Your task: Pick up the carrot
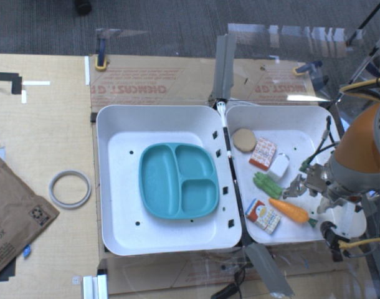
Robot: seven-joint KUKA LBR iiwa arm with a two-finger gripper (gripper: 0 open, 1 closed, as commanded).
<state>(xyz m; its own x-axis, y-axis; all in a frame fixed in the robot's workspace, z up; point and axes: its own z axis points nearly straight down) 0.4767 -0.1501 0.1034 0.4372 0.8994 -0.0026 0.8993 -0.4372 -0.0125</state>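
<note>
The carrot [289, 210] lay in the right bin [283, 114], near its front wall, tilted, with a green vegetable [267, 184] just behind it and a small carton [263, 215] beside it. The gripper [300, 187] hovered just above the carrot's far end; whether its jaws were parted could not be told.

The bench [40, 104] bears two white bins [109, 185], a tape ring [70, 188] and cardboard [12, 220].

Robotics lab, grey industrial arm [358, 148] over two white bins [106, 167], taped plywood bench [40, 123], grey office carpet [177, 11], trailing cables [355, 245]
</note>
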